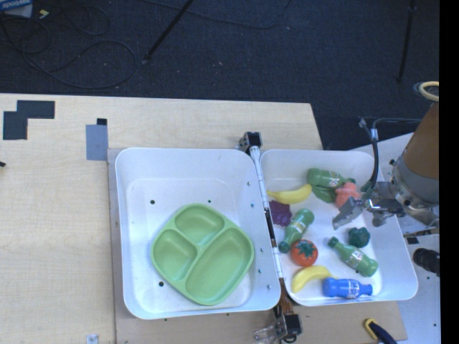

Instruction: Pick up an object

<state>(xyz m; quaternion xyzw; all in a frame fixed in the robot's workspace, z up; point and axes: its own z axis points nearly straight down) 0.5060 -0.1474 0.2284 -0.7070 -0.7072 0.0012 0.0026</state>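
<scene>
The right bin [401, 278] holds several toys. My gripper [361, 218] hangs over its right part, open, with nothing between its fingers. A dark green broccoli [358, 236] lies just below it and a pink toy [348, 190] just above it. Around them lie a green bottle [326, 178], a yellow banana [290, 193], a purple piece [280, 212], a second green bottle [296, 228], a red tomato [305, 252], a third green bottle [353, 257], another banana [310, 276] and a blue bottle [346, 288].
The left bin [143, 170] carries a light green divided plate [203, 253]. A clamp [251, 142] sits at the top of the wall shared by the bins. The arm's grey body [423, 170] stands over the right bin's right rim.
</scene>
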